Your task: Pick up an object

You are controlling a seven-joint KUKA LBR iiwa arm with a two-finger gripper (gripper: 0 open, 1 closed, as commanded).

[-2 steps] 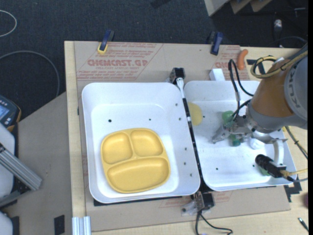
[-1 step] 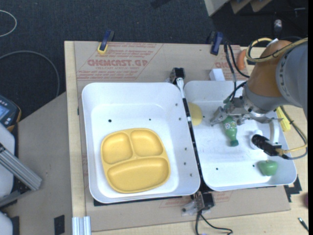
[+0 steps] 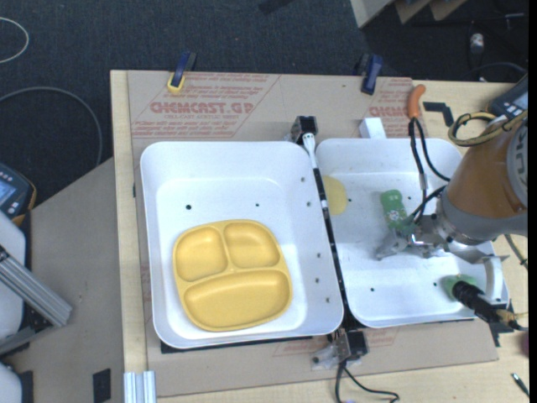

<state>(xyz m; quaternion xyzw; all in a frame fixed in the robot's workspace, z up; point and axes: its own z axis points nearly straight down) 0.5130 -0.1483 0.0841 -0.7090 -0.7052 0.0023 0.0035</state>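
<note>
Nearest the viewer, at the 6 o'clock edge of the bench (image 3: 124, 225), a small black clamp (image 3: 351, 342) with a trailing cable sits where the two white bins meet. The left bin (image 3: 159, 175) holds a yellow divided plate (image 3: 232, 274) lying flat toward the bin's 6 o'clock side. The plate's two small compartments face 12 o'clock and its one large compartment faces 6 o'clock.

The right bin (image 3: 377, 305) holds two loose things. A small green object (image 3: 392, 206) lies near the bin's middle, a little toward 12 o'clock. A pale yellow round piece (image 3: 335, 196) rests against the bin's 9 o'clock wall.

The grey arm (image 3: 482, 187), with its orange band, enters from 3 o'clock and reaches down into the right bin. Its gripper (image 3: 391, 247) is low over the bin floor, close to the green object on that object's 6 o'clock side; whether the two touch cannot be told. Nothing is visibly held, and this angle does not show whether the gripper is open or closed. Brown board with red printed lettering covers the bench under both bins.
</note>
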